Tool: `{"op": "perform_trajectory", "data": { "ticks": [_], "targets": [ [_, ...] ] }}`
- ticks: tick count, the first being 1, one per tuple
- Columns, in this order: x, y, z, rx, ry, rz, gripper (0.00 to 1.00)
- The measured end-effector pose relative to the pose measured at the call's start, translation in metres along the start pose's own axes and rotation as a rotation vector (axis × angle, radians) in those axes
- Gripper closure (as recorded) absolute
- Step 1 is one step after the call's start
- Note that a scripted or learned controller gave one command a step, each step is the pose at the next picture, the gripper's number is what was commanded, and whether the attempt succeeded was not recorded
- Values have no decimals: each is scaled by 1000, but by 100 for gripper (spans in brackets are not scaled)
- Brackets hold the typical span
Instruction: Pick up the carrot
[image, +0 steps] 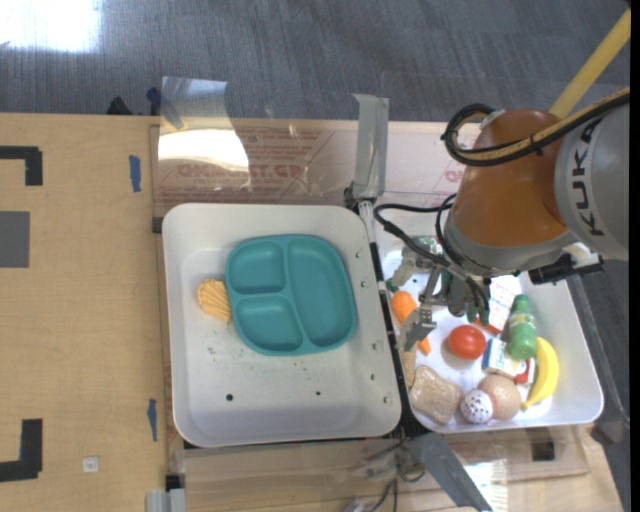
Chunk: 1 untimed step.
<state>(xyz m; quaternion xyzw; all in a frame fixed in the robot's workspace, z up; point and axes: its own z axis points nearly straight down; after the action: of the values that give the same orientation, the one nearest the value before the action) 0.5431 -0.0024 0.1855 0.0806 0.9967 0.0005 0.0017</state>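
Gripper (425, 310) beside carrot (404, 306), small, orange, partly hidden, right bin (585, 385)

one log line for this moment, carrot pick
phase: reaching | gripper: over right bin, beside carrot | carrot: in bin, not held

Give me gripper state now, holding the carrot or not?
Gripper: low over the right bin, beside the carrot; cannot be told whether open or closed, and no grasp is visible.

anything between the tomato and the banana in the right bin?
Yes, camera view: a small white carton and a green-topped item sit between the tomato and the banana.
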Motion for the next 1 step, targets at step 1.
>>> {"op": "perform_trajectory", "data": {
  "ticks": [1],
  "targets": [
    [58, -1, 0, 0, 2, 139, 0]
  ]
}}
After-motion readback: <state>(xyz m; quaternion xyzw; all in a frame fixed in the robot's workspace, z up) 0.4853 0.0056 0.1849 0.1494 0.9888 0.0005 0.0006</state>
